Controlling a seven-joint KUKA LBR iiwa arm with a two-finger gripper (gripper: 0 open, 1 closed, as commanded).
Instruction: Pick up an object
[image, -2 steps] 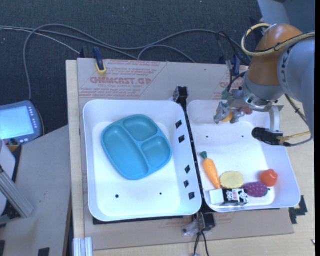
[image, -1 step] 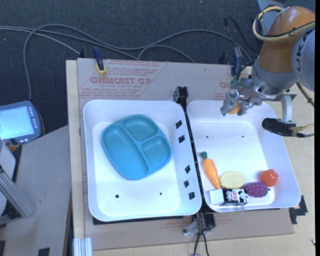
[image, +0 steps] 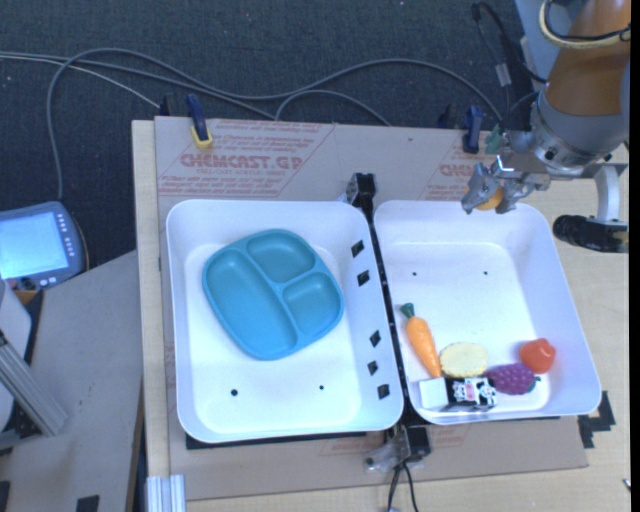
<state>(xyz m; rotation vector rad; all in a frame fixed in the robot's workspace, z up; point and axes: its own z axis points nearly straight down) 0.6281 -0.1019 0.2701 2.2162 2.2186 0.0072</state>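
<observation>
From above, the gripper (image: 490, 195) hangs over the right bin's (image: 470, 262) far rim, closed on what looks like a small yellow-orange object (image: 489, 200). Near the front edge: one carrot (image: 423, 342), one grape bunch (image: 512, 378), one tomato (image: 538, 354).

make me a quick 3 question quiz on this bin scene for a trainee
1. True or false: the blue divided plate lies in the left bin.
2. Which item lies nearest the divider between the bins? A) carrot B) red tomato C) purple grapes
3. Fill in: the pincer is at the right bin's ____ rim, with something yellow-orange between its fingers.

Key: 1 true. 2 A. 3 far.
</observation>
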